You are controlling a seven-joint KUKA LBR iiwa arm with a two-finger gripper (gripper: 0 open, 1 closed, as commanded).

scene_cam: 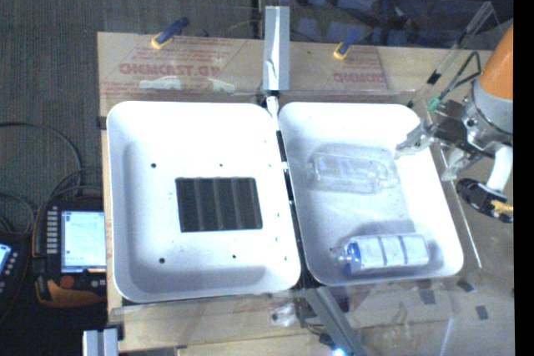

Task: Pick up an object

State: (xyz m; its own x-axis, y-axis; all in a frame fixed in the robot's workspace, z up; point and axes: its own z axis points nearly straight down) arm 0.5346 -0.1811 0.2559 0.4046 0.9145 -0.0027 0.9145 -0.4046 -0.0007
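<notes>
In the right bin (434, 179) a clear plastic bottle (350, 171) lies on its side near the middle. A second bottle (385, 251), with a white label and a blue cap pointing left, lies near that bin's front wall. A dark ribbed rectangular block (219, 203) rests flat in the centre of the left bin (133, 137). My gripper (414, 142) hangs over the far right corner of the right bin, right of the clear bottle and apart from it. Nothing is seen in its grasp.
The grey arm with its orange band (502, 67) comes in from the right, with cables beside the bin's right wall. A metal post (274, 54) stands behind the seam between the bins. A handheld pendant (73, 239) lies left of the bench.
</notes>
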